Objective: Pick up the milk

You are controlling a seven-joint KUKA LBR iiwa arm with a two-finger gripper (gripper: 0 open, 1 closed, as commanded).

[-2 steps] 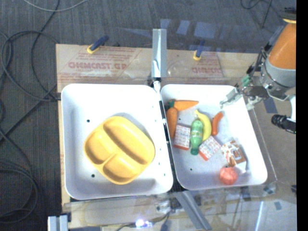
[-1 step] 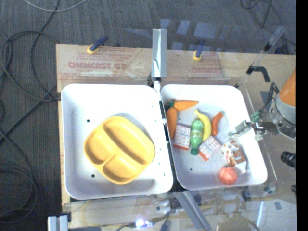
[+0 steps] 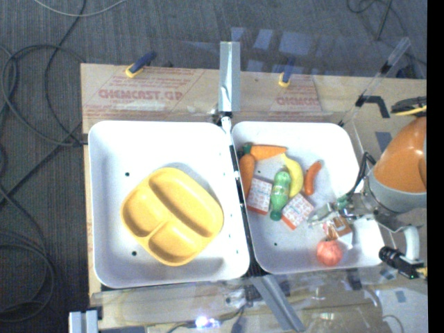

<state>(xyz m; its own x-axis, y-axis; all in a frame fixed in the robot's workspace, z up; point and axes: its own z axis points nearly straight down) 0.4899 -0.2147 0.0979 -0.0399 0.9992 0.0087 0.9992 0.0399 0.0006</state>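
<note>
Two small red-and-white cartons lie in the right bin (image 3: 277, 255). One milk carton (image 3: 259, 194) rests left of a green bottle (image 3: 279, 194). The other carton (image 3: 298, 211) lies flat just right of that bottle. My gripper (image 3: 331, 218) hangs low over the right side of the bin, just right of the second carton and above a red round fruit (image 3: 330, 252). The grey arm with its orange band (image 3: 406, 161) comes in from the right.
The right bin also holds an orange carrot (image 3: 267, 151), a second carrot (image 3: 245, 173), a banana (image 3: 295, 174) and a small red-orange pepper (image 3: 313, 175). A yellow divided plate (image 3: 173, 216) sits in the left bin (image 3: 111, 158). A raised divider (image 3: 239, 207) separates the bins.
</note>
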